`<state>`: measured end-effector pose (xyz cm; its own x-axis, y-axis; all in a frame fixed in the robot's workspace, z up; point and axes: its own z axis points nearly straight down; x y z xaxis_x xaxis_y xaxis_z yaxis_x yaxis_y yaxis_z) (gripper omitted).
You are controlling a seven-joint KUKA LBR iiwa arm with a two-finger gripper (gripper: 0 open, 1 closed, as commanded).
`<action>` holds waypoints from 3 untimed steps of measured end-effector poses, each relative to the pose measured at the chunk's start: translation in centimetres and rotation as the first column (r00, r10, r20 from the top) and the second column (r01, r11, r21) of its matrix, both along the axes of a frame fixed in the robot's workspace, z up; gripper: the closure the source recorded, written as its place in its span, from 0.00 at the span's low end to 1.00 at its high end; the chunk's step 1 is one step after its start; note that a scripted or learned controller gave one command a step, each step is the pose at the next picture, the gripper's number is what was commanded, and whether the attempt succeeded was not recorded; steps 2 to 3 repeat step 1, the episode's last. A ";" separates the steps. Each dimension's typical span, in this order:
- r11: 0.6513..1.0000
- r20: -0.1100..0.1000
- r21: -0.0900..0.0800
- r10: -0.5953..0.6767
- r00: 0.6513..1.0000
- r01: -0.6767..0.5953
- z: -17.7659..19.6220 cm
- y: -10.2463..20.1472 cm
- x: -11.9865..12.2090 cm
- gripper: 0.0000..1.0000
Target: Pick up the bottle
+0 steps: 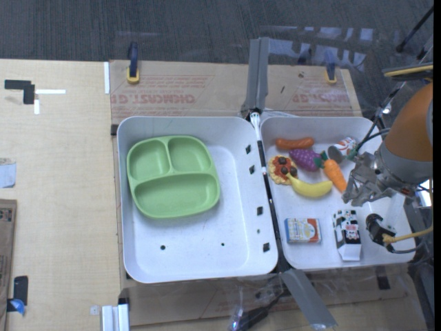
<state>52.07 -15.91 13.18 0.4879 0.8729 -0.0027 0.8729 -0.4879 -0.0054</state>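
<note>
The bottle [343, 147] is a small white item with a grey end and a red mark. It lies near the far right of the right bin [324, 257], just past the carrot [335, 175]. My gripper [357, 190] hangs over the right side of that bin. It is nearer the camera than the bottle, just right of the carrot, and above the milk carton [348, 234]. Nothing shows in the gripper's grasp. The wrist hides part of the bin's right wall.
In the right bin also lie a red sausage [295, 143], purple grapes [307, 159], a pizza slice [281, 169], a banana [311, 187] and a small box [302, 230]. A green divided plate [173, 176] sits in the left bin [200, 254].
</note>
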 end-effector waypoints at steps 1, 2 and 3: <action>0.917 0.003 -0.002 -0.399 0.917 0.399 -4.1 5.7 -2.6 1.00; 0.917 0.003 -0.002 -0.399 0.917 0.399 -4.1 5.7 -2.6 1.00; 0.917 0.003 -0.002 -0.399 0.917 0.399 -4.1 5.7 -2.6 1.00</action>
